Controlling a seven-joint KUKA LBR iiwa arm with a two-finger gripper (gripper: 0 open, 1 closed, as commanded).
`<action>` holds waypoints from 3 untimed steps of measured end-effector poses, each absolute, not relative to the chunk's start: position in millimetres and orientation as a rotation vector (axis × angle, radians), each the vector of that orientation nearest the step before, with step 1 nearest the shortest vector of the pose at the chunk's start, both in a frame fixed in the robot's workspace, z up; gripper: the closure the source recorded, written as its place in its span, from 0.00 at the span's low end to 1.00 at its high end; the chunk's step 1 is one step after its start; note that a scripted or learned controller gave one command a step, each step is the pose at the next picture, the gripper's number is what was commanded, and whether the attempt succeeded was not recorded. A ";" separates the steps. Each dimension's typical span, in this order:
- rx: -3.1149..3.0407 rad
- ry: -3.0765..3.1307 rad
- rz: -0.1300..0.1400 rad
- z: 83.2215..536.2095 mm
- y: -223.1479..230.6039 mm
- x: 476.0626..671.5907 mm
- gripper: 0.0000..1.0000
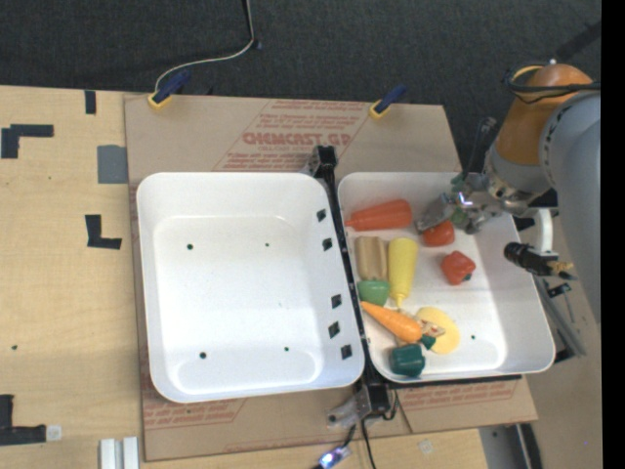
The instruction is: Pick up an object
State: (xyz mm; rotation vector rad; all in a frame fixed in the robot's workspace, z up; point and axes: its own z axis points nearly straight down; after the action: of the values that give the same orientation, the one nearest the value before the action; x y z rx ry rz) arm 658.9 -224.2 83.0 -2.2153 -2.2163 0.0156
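My gripper (444,213) reaches in from the right and hangs low over the back of the right bin (518,355). Its tip is right over a small red piece (438,234), touching it or just above it; I cannot tell which. A long orange-red piece (379,215) lies to its left. A red pepper-like piece (457,267) sits just in front of it. Further left and forward are a tan block (369,256), a yellow corn-like piece (401,268), a green piece (373,290), an orange carrot (392,320), a yellow disc (439,327) and a dark green piece (408,361).
The left bin (156,262) stands beside the right one, with a black hinged divider (337,262) between them. Both rest on a cardboard sheet (283,135). The arm's grey body and orange band (532,130) stand over the right bin's far right side.
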 end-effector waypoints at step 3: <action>-2.211 -2.209 0.023 82.0 -224.6 663.9 0.00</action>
State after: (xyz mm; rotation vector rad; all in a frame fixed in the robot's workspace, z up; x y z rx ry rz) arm 663.9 -224.6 82.0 -2.2111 -2.2085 0.0230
